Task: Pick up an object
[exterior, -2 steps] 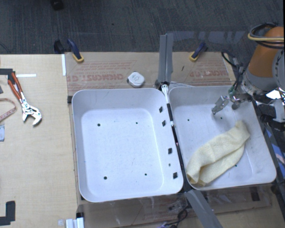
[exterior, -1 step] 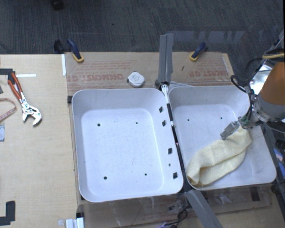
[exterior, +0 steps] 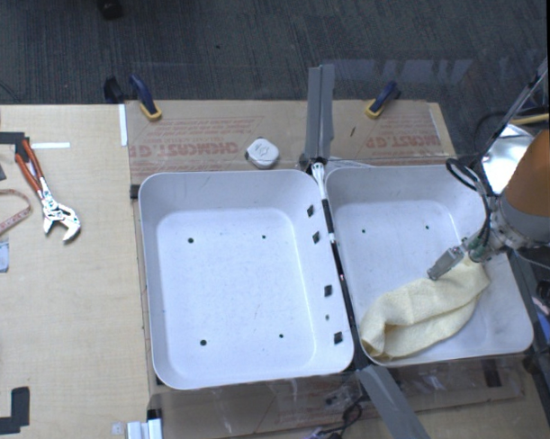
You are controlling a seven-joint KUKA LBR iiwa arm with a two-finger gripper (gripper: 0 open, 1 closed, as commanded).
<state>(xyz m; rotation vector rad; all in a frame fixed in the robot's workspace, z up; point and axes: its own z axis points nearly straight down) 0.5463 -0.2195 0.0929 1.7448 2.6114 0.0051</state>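
Beside the left bin (exterior: 168, 263), the right bin (exterior: 382, 201) is seen, and a crumpled yellow cloth (exterior: 422, 315) lies in its near corner. At the cloth's upper right end the gripper (exterior: 449, 262) is set down touching it; how it is set cannot be told. A wrench (exterior: 49, 208) lies well left of the bins.

Grey arm (exterior: 518, 216), orange band, black cables, grey fingers (exterior: 446, 263).

Pale yellow cloth (exterior: 426, 313) (plain) in white bin (exterior: 409, 200).
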